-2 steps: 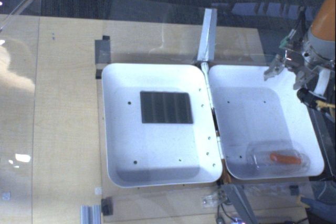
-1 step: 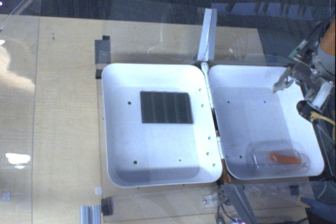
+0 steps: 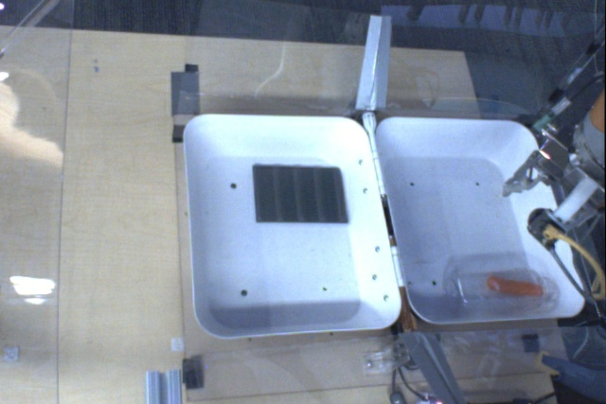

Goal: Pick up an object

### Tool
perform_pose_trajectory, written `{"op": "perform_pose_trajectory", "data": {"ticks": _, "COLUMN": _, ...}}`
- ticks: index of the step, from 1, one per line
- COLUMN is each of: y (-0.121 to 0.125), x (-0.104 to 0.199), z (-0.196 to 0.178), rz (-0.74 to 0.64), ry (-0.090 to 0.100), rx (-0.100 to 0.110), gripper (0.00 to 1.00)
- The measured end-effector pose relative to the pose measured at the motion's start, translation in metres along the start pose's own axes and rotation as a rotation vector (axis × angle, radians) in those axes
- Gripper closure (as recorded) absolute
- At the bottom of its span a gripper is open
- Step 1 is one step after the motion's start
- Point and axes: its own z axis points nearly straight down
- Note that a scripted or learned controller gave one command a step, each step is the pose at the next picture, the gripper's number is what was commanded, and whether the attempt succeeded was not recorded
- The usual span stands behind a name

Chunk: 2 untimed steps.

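Overall, pale wood worktop (image 3: 104,232) carries two shallow white bins side by side. Left bin (image 3: 213,298): a dark ribbed rectangular panel (image 3: 299,194) lies flat on its floor, slightly toward the far side of centre; a few small dark holes dot the floor around it. A metal bar (image 3: 373,61) runs away from the junction of the two bins toward the far edge of the worktop. Right bin (image 3: 436,156): a clear plastic tube (image 3: 497,286) with an orange-red object inside lies on its side in the near right corner, close to the near wall. The far part of this bin's floor is bare. Arm (image 3: 568,175) enters at the right edge, over the bin's right wall, well apart from the tube. End effector state: cannot tell.
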Motion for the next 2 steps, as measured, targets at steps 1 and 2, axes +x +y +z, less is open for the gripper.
{"op": "perform_pose_trajectory", "data": {"ticks": 1, "y": -0.029, "x": 0.015, "z": 0.142, "rz": 0.041, "ry": 0.005, "rx": -0.006, "gripper": 0.00}}
{"op": "perform_pose_trajectory", "data": {"ticks": 2, "y": -0.002, "x": 0.077, "z": 0.053, "rz": -0.016, "ry": 0.001, "rx": -0.002, "gripper": 0.00}}
